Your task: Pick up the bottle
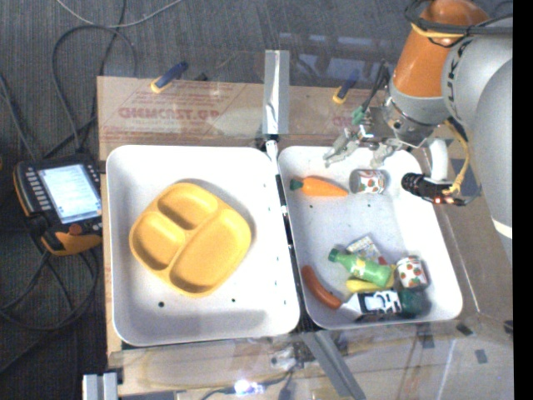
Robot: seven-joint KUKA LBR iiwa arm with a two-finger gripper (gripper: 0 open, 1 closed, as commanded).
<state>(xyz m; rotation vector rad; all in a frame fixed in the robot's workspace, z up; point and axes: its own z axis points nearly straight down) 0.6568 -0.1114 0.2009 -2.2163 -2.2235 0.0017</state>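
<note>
Green bottle [361, 266] lying on side, near part of right bin [433, 223], crowded: yellow piece just beside, dice-like cube at right, dark package nearer. Gripper [360, 144] at far rim, well apart, fingers seemingly spread, nothing between. Need descent over bottle body, jaws across its width, clear of neighbours. Carrot [321, 187] irrelevant.
</note>
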